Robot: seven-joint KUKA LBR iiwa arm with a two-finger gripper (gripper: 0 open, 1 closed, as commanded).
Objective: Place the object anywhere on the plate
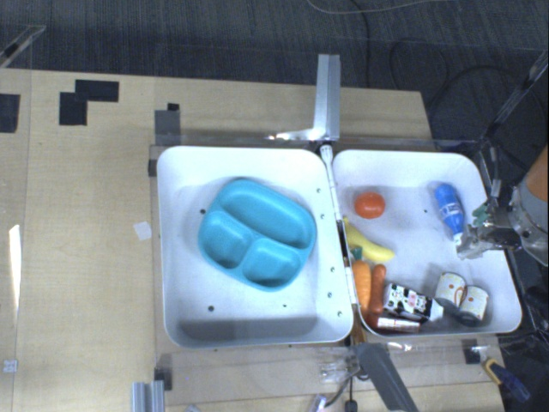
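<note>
Progress on the task looks to be at its very start. Nothing lies on the blue plate (256, 233), which sits with its three compartments bare in the middle of the left bin (176, 316), turned at an angle to the bin's walls.

All the candidate things are in the right bin (412, 166). A small tomato (370, 204) rests near its upper left, with a blue bottle (448, 208) well apart to the right, close to the far wall. A banana (367, 246) lies along the divider between the bins, and just below it a carrot (365, 286) runs down toward the bin's lower left corner. Beside the carrot sits a small black-and-white box (407, 302), and further right two small pale cans (462, 293) lie side by side, touching.

The gripper (477, 240) comes in over the right edge of the right bin, just below the blue bottle and above the cans. It is low over the white floor there, but whether it is spread or closed cannot be told at this angle, and nothing can be made out within it.

Judging from this, the whole job remains: take hold of one thing, most likely the bottle or a can given where the arm (532, 204) is, lift it clear of the divider, carry it left and set it down on the plate.
</note>
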